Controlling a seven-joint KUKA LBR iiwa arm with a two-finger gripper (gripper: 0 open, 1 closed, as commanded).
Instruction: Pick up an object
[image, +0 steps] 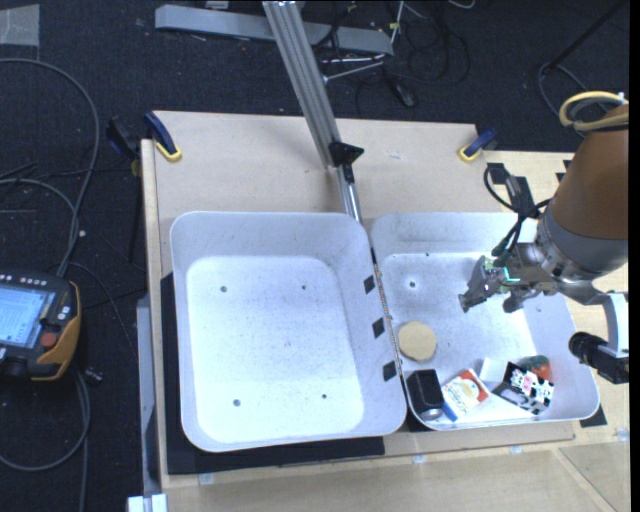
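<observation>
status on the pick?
Gripper above right bin, holding nothing. Tan disc, black block, packets lie near front edge. Nothing blocking them.

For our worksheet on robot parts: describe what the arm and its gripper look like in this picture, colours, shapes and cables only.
The arm is bulky and rounded, with an orange-brown band above a grey wrist section. Black cables loop alongside it. The gripper is a small, dark, metallic assembly with a greenish spot near its base.

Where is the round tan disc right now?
The round tan disc lies in the right bin, near its left wall, just above the black block and lower left of the gripper.
</observation>
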